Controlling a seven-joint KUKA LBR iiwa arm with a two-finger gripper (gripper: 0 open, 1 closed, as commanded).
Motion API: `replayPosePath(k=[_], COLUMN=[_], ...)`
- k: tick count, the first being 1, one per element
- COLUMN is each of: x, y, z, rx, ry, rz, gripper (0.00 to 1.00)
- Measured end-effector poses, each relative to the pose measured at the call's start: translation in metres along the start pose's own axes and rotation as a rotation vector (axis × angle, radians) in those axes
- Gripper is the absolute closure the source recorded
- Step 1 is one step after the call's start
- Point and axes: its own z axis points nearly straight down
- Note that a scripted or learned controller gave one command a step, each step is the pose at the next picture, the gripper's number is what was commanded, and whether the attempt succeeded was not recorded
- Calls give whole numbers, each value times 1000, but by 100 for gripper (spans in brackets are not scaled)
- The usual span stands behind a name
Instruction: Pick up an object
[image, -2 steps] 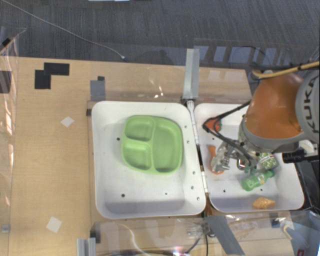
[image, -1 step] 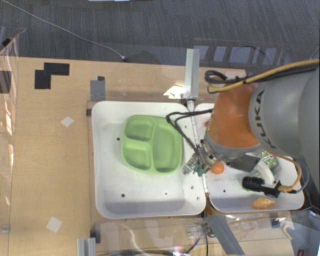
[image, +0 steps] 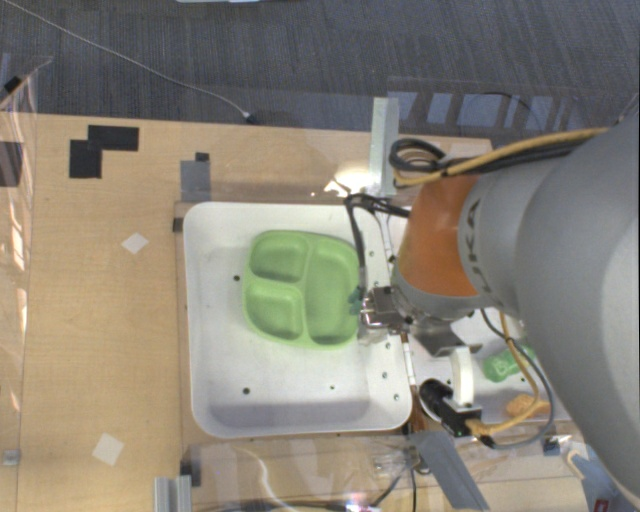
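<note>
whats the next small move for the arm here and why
Probably close on the plate's right rim and lift slightly to test the hold. The gripper sits at the right edge of the green divided plate, which lies flat in the left white bin. Whether it already grips the rim can't be told.

A: Where is there open room in the left bin (image: 200, 330)?

B: Along its left side and across the floor nearest the camera. The green divided tray (image: 300, 288) fills the middle and reaches toward the right wall.

A: And the right side?

B: Crowded. The arm (image: 520, 250) hangs over the divider between the bins and covers most of the right bin. Black cables (image: 375, 205) loop above the tray's far right corner, and the gripper (image: 372, 308) sits at the tray's right edge.
</note>
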Motion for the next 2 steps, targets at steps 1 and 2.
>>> replayPosePath(k=[1, 2], x=[16, 26], y=[17, 2], z=[-6, -8], rx=[2, 2], ry=[-1, -1], rz=[335, 615], gripper=[100, 100])
